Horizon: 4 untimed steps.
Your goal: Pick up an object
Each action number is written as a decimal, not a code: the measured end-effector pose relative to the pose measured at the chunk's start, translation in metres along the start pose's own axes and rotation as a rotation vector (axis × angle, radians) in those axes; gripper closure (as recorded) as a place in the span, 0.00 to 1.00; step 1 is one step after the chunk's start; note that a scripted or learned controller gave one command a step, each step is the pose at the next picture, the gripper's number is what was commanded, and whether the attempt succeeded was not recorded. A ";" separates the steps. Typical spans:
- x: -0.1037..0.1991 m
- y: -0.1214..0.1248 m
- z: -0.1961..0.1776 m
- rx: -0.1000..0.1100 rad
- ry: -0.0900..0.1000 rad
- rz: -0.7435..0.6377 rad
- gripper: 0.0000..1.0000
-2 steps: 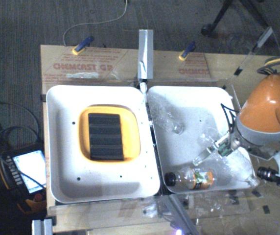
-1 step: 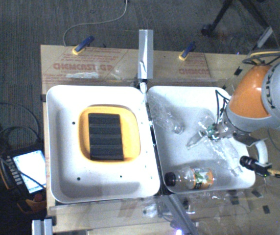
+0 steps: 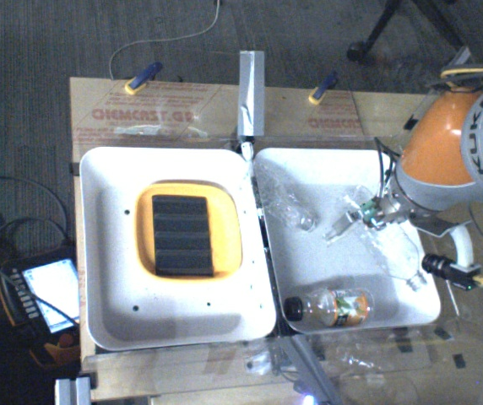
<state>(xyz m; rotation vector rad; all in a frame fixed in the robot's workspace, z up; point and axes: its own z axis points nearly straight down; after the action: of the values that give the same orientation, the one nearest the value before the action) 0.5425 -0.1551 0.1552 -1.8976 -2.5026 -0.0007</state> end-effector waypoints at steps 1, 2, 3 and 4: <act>-0.055 0.020 0.015 0.003 -0.004 0.231 0.00; -0.006 -0.063 -0.041 0.003 0.000 0.325 0.00; -0.005 -0.062 -0.049 0.004 0.001 0.322 1.00; 0.031 -0.051 0.055 -0.002 0.000 0.276 1.00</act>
<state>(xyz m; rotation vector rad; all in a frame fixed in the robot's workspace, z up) 0.4846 -0.1392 0.1007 -2.2243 -2.2184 -0.0028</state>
